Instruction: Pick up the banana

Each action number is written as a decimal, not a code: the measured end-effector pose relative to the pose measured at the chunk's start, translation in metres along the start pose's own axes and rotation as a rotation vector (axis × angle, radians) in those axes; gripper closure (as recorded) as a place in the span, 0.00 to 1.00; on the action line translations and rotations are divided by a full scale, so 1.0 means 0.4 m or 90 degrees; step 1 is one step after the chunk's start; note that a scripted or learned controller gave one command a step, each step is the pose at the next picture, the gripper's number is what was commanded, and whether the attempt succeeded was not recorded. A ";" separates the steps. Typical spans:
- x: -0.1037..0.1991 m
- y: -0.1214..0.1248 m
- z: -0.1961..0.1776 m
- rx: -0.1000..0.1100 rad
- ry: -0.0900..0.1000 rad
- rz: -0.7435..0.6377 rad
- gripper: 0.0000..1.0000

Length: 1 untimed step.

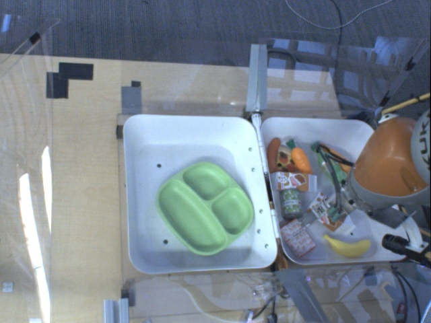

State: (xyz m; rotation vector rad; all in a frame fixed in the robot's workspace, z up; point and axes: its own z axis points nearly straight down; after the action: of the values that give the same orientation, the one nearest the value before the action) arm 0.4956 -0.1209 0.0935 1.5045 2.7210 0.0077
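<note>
Two white bins [135, 180] sit on your wooden desk [74, 180]. One banana [348, 246] lies in the right bin's near corner — just beside one pink packet [297, 239]. Your end effector [330, 207] hovers above the banana — you cannot tell its opening. One green plate [205, 208] fills the left bin.

a pale wooden bench [81, 200] fills the left and middle of the frame, with dark carpet [168, 12] beyond its upper edge. two white bins rest on it side by side: the left bin [145, 147] at centre, the right bin [350, 132] toward the right edge. black tape [67, 77] marks the bench at upper left. a grey bracket [131, 99] sits just above the left bin's upper left corner, and a grey post [256, 79] stands above the seam between the bins.
</note>
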 end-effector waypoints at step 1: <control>-0.044 -0.043 -0.133 0.011 0.015 0.020 0.00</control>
State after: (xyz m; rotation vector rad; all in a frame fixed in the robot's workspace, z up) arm 0.4888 -0.1443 0.1469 1.5616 2.7215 0.0027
